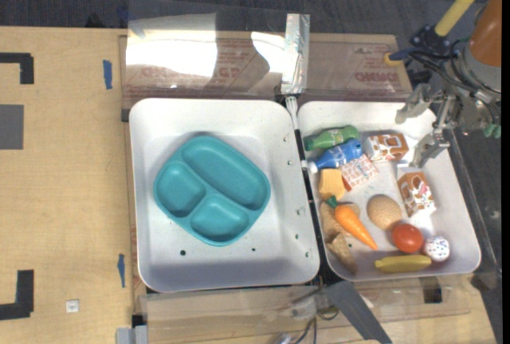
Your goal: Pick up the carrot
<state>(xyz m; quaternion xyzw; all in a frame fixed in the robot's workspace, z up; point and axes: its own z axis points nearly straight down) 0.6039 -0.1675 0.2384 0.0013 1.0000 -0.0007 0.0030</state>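
I see the gripper (425,130) with fingers apart, holding nothing, over the right bin (466,211) (carrot (355,224) well apart).

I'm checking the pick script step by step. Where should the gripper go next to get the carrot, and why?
Probably travel down-left in view, toward the carrot. The gripper hangs over the right bin's upper right part with nothing between its fingers; the carrot lies toward the bin's lower left.
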